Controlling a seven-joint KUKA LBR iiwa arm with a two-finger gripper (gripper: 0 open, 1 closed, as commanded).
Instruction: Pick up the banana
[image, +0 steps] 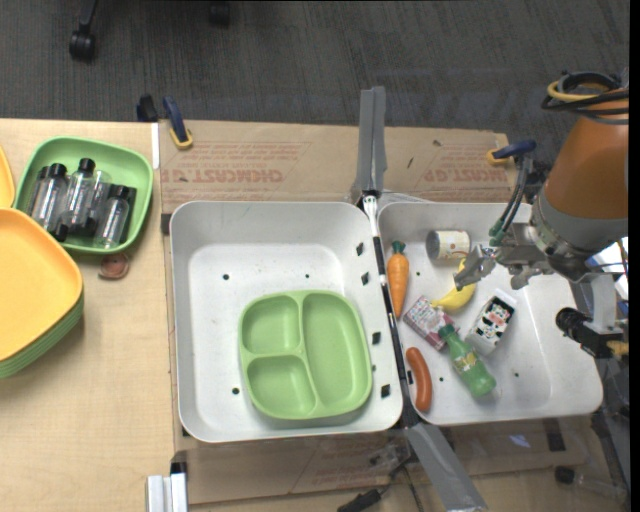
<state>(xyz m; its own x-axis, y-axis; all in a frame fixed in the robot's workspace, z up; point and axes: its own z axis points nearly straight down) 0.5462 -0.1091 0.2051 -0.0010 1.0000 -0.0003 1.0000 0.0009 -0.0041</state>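
Gripper (478, 266) hangs low in the right bin (560, 400), right above the banana (457, 296), probably lining up a grab; can't tell its state from here; carrot (398, 280), bottle (468, 362) and milk carton (492, 320) crowd close, so it's tight.

wooden bench (80, 430), two white bins (200, 330), cardboard sheet (270, 170), orange plates (35, 290)

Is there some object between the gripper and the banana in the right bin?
Nothing visible does. The gripper hangs just above the banana, with no object between them. The nearest neighbours, a pink packet and a small white carton, lie beside the banana, not over it.
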